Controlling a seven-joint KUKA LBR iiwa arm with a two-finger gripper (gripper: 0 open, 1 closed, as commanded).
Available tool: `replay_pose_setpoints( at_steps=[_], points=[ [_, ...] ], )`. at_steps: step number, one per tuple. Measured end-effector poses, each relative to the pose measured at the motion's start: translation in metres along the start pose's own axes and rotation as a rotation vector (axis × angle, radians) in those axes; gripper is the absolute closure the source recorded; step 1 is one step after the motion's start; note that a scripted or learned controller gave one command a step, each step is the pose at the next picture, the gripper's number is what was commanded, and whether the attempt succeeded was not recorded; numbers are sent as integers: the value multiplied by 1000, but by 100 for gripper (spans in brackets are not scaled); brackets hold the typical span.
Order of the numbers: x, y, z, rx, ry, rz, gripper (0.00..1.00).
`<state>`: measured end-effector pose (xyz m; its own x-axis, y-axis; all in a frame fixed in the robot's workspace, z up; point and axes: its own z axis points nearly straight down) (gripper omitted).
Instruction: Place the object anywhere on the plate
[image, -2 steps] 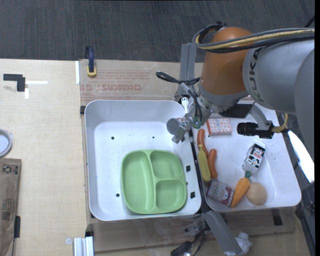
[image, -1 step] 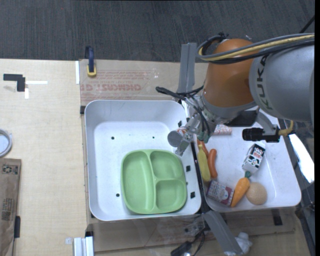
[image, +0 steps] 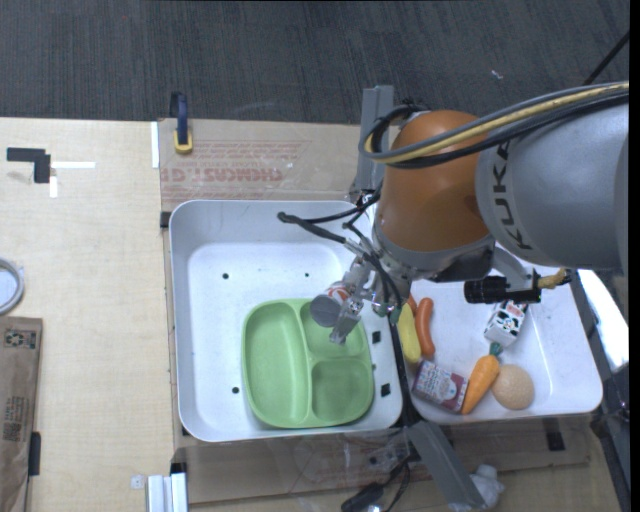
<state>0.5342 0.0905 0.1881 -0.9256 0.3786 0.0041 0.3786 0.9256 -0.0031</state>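
green plate (image: 300, 365) is your landmark: the hand (image: 345, 310) hangs over its upper right compartment, clamped on a small grey object (image: 325, 309); release remains.

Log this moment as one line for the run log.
tool above plate's upper right compartment | small can-like object at tool, grasp unclear | plate in left bin | food items in right bin

green plate (image: 290, 375), orange carrot (image: 481, 380), white bins (image: 200, 300), beige egg (image: 513, 388).
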Motion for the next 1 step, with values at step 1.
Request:
replay_pose_setpoints(
  at_steps=[1],
  points=[
    [0, 0, 0, 0, 0, 0, 0]
  ],
)
